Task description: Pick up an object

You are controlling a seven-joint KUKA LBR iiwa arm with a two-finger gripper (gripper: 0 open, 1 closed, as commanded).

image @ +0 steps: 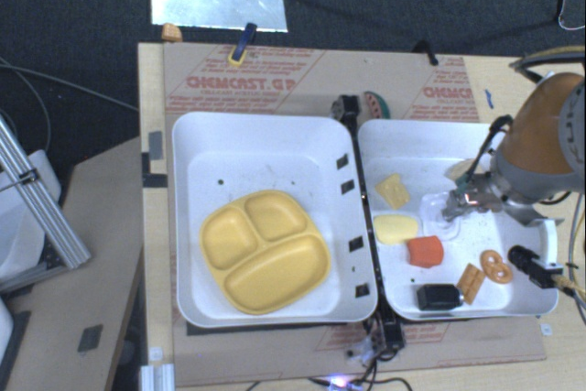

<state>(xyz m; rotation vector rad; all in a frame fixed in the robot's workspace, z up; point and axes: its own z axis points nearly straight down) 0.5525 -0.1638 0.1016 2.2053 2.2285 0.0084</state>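
Hovering low in the right bin point(513, 142), the gripper point(455, 204) hid its jaws; whether they stood apart I could not tell. Just left lay a pale yellow piece point(396, 228), with a red block point(425, 251) beside it. The block looked light, stiff and best grasped across its flat sides.

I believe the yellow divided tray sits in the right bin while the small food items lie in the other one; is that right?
Not quite: the camera view shows the yellow divided tray in the left bin. The small food items, such as the red block and pretzel, lie in the right bin.
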